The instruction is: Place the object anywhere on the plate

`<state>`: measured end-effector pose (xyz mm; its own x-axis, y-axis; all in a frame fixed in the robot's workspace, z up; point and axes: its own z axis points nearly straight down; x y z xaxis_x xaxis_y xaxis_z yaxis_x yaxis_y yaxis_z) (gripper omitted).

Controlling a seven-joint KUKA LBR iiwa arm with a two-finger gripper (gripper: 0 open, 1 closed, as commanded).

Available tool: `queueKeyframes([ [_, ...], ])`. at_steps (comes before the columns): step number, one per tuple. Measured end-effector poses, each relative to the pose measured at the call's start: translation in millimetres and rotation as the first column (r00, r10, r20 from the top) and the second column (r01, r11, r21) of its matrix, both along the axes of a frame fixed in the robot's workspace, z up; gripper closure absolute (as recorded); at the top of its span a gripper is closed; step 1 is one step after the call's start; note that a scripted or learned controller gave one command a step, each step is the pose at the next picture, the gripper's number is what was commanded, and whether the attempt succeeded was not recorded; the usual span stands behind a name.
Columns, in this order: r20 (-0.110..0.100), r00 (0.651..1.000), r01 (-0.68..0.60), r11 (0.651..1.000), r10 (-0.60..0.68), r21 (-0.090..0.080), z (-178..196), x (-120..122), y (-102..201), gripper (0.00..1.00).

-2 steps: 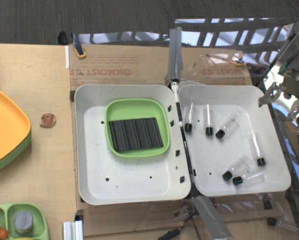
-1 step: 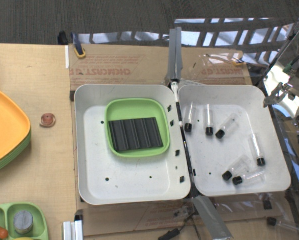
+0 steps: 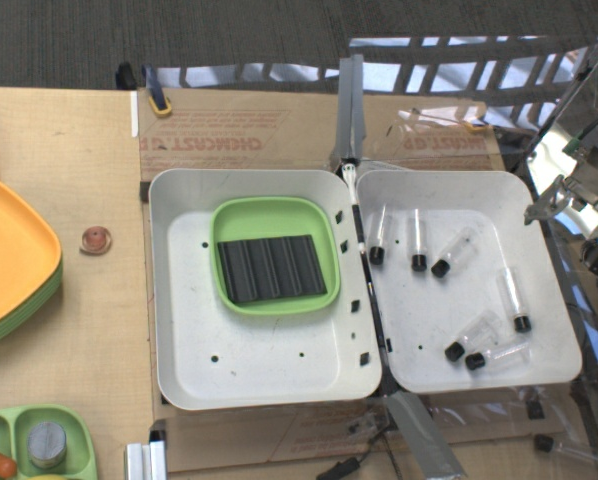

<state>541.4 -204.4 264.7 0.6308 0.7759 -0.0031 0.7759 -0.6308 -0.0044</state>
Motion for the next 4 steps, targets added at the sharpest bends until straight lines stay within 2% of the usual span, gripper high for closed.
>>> queueKeyframes([
  [1,0.000,0.999,0.050,0.999,-0.050,0.000,-14,-12,12,0.00],
  [2,0.002,0.977,0.215,0.977,-0.215,-0.002,5,-30,9,0.00],
  [3,-0.001,0.929,0.371,0.929,-0.371,-0.002,-10,-32,-1,0.00],
  [4,0.002,0.775,0.632,0.775,-0.632,-0.004,1,-35,-9,0.00],
])
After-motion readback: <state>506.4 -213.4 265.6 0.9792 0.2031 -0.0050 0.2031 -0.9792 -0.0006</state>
